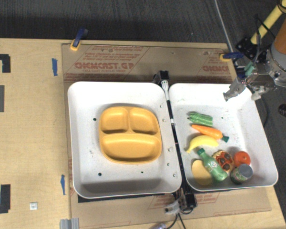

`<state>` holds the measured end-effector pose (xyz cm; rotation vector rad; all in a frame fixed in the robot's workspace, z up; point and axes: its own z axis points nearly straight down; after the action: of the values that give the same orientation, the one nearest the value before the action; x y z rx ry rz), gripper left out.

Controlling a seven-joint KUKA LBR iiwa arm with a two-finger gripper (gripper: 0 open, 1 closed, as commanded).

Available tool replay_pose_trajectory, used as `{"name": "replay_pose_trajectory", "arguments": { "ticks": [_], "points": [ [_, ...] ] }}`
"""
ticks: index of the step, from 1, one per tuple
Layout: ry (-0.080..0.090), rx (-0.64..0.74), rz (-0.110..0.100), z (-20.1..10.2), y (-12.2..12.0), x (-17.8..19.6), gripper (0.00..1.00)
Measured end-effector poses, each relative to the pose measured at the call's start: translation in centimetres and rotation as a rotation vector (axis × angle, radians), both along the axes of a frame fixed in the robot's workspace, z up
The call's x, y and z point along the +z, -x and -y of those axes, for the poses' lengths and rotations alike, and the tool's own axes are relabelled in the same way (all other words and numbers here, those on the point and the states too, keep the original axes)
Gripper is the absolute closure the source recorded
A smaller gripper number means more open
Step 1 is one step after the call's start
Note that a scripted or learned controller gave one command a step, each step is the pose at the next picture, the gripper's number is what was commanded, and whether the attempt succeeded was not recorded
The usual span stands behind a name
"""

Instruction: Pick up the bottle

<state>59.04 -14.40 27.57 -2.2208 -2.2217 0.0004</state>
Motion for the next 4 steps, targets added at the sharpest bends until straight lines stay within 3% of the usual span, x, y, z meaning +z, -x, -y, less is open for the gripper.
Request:
{"name": "replay_pose_trajectory", "arguments": {
  "ticks": [1,2,3,4],
  "points": [
    [-0.001,0.091,-0.001,-4.0,-1.3,-14.8,0.0],
    [-0.002,-0.151,0.002,-3.5,1.0,-18.9,0.0],
    [0.0,-0.453,0.003,-3.6,-2.9,-19.0,0.0],
    [0.0,-0.554,0.003,-4.5,0.6,-18.9,0.0]
  ]
}}
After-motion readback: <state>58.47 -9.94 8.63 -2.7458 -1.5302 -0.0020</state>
